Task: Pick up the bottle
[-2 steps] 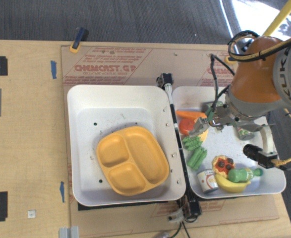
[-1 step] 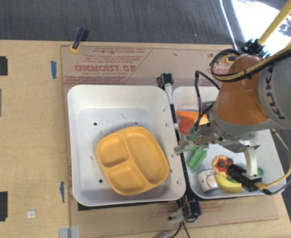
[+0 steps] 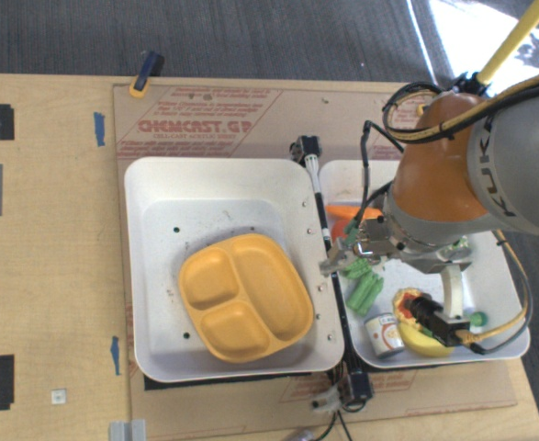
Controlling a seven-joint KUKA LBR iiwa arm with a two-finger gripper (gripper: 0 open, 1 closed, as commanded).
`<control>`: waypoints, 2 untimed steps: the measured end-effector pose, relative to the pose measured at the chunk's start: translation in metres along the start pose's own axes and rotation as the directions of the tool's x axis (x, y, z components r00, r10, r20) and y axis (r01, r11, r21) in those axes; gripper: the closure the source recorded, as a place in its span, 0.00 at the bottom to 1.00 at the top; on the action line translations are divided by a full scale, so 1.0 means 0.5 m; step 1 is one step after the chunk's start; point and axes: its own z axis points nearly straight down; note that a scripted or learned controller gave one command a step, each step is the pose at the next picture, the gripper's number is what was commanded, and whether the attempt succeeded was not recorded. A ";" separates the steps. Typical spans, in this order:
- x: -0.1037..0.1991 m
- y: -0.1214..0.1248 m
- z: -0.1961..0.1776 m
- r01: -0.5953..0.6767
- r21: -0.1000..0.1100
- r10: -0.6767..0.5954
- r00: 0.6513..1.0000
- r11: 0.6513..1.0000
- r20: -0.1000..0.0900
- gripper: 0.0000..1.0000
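A small white bottle with a coloured label lies near the front left corner of the right bin. My gripper hangs over the left side of that bin, close to the divider between the bins, well behind the bottle. Just in front of the gripper lies a green ridged object. The orange wrist hides much of the bin's middle.
A yellow banana lies right of the bottle. An orange item sits at the right bin's back left. The left bin holds a yellow divided plate. A small green piece shows at front right.
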 end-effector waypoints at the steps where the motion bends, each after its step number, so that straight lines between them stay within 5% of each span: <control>1: 0.000 0.001 -0.020 -0.001 -0.002 0.001 1.000 1.000 0.000 1.00; 2: -0.068 -0.060 0.000 0.181 0.003 -0.181 0.983 0.983 -0.002 1.00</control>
